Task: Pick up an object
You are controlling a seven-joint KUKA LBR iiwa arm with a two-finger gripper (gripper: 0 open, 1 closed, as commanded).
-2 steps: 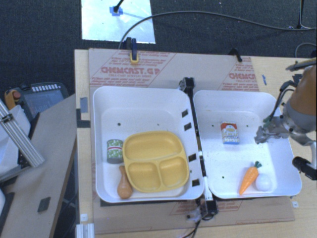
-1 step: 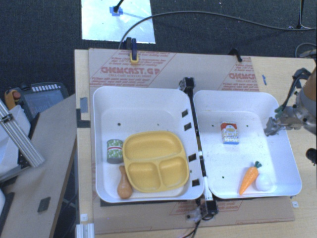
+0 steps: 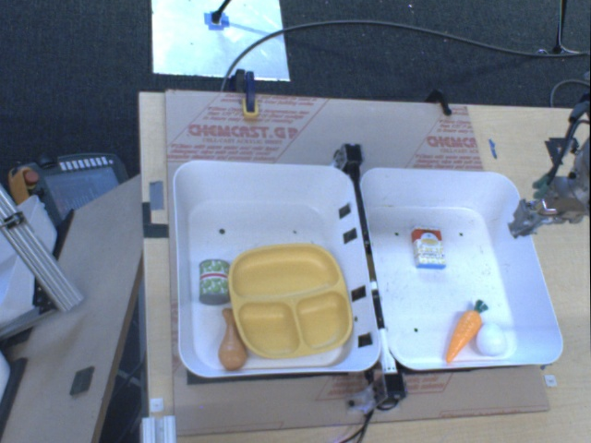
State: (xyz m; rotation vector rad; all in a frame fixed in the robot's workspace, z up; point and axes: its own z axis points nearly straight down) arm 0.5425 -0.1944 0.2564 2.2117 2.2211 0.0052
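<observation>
I look down at a slant on my bench, where two shallow white bins sit side by side on a sheet of printed cardboard (image 3: 277,127). The left bin (image 3: 268,187) holds a yellow divided tray (image 3: 290,298) with three compartments, lying toward the near side. A small green-labelled can (image 3: 213,281) stands upright just beside the tray's left edge, and a tan wooden pear-shaped piece (image 3: 231,343) lies at the tray's near-left corner, touching it.

The right bin (image 3: 443,197) holds three loose things. A small red, white and blue box (image 3: 428,247) lies flat near the middle. An orange toy carrot (image 3: 464,333) with a green top lies toward the near-right corner, its leafy end just beside a white egg-shaped object (image 3: 491,340).

My gripper (image 3: 526,221) hangs over the right bin's far-right rim, with nothing between its fingers; how they are set, I cannot tell. The box is the nearest thing to it, off to its left; carrot and egg lie well apart, nearer the camera.
</observation>
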